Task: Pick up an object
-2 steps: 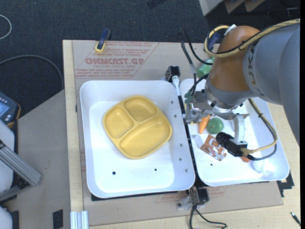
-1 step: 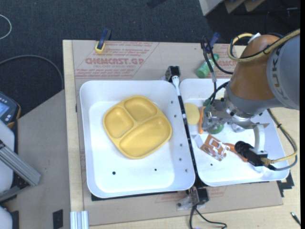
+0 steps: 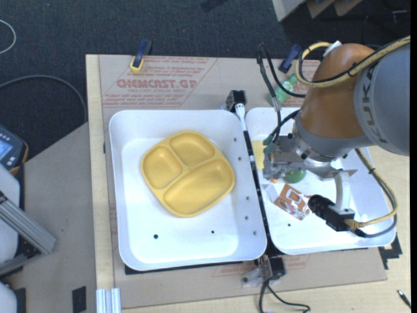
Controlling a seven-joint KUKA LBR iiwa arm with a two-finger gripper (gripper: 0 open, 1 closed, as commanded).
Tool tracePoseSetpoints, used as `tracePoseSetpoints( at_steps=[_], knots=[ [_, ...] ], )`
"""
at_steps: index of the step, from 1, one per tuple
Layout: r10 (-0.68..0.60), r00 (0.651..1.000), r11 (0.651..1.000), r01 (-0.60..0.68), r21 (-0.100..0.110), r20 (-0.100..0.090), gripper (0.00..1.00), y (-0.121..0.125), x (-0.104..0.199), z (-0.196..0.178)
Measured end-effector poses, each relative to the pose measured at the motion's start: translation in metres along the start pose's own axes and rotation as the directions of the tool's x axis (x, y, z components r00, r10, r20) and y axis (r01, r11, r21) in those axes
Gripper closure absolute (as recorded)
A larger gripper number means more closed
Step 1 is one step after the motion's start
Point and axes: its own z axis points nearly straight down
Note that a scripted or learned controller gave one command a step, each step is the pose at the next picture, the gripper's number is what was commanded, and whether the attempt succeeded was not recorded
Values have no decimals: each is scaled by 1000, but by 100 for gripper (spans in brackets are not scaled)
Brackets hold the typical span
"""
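Note:
A yellow three-compartment plate (image 3: 187,172) lies in the left bin (image 3: 130,233). In the right bin (image 3: 365,240) a brown, orange and white packet (image 3: 291,201) lies near the left wall. Just above it a small green object (image 3: 296,173) peeks out from under the wrist. A yellow patch (image 3: 259,154) shows at the bin's left wall. My gripper (image 3: 279,167) hangs low over the left part of the right bin, directly above the packet and beside the green object. The arm's orange band (image 3: 332,103) and grey body hide most of that bin's middle.
The ridge between the two bins (image 3: 253,175) runs just left of the gripper. A black cable connector (image 3: 329,212) and yellow cable hang from the wrist over the right bin. A cardboard sheet (image 3: 156,80) lies under the bins, with clamps at its far edge.

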Motion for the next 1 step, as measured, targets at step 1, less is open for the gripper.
tracePoseSetpoints(
  at_steps=[1],
  knots=[
    [8, 1000, 1000, -8, -17, 6, 100, 32, -58, -134]
  ],
)
